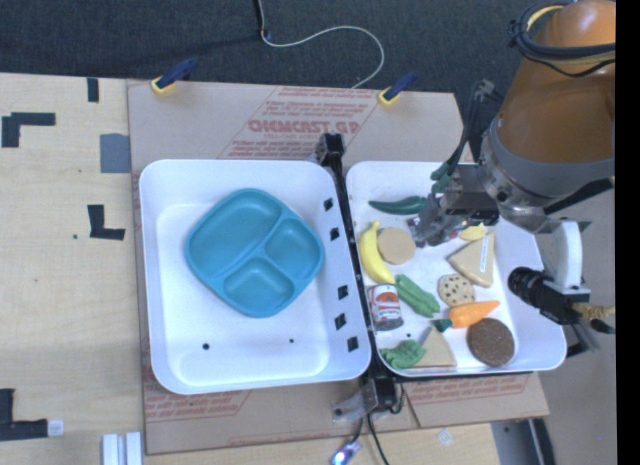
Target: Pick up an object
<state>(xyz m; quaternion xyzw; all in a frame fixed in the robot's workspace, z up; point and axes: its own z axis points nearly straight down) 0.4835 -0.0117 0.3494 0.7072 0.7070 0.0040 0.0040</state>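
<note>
The right bin holds several toy foods: a yellow banana, a tan round cookie, a dark green pepper, a green pickle, a small can, a cheese wedge, a spotted cracker, an orange carrot, a brown round patty and a sandwich piece with green leaf. My gripper hangs low over the bin's upper middle, just right of the cookie and left of the cheese wedge. I see nothing held between its fingers.
The left bin holds a blue divided plate. A black divider with clips runs between the bins. Both bins sit on a cardboard sheet with a white cable behind it. The arm's grey body overhangs the right bin's far right.
</note>
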